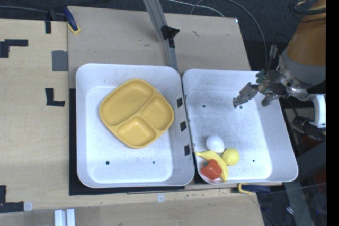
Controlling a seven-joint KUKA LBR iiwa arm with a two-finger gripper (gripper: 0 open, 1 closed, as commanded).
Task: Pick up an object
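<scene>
The gripper point(249, 97) hovers over the right bin point(265, 129), toward that bin's 1 o'clock area. Its fingers appear spread, with nothing between them. The candidate objects lie clustered at the bin's 7 o'clock corner: a white ball point(214, 143), a yellow ball point(231, 156), a banana point(214, 158) and a red piece point(211, 169), all touching or nearly so. The left bin point(87, 114) holds a yellow divided plate point(136, 113).

Step in hand, as judged: approach, before any grasp. The next move calls for travel toward 7 o'clock, then descent onto one item. The white ball sits at the cluster's 12 o'clock edge and looks most accessible.
</scene>
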